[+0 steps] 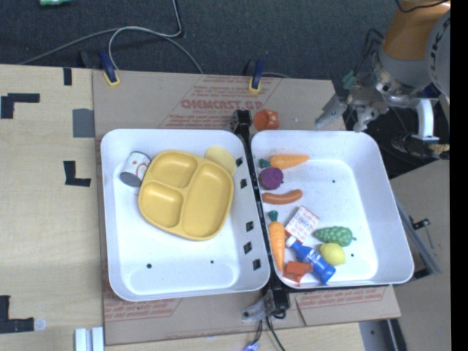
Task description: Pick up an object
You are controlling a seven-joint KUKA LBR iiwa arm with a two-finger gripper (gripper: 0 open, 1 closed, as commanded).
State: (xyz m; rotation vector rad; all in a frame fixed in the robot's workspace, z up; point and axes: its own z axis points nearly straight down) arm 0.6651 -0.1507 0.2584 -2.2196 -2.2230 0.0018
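Dark carpet behind bench w/ two white bins; gripper (349, 110) hangs above right bin's (365, 196) far rim, fingers spread, nothing betw them; toys lie below-left of it. Nearest: orange carrot (289, 161), long axis across bin, w/ purple ball (270, 177) & sausage (281, 196) close beside; open floor betw; yellow tray (186, 194) in left bin.
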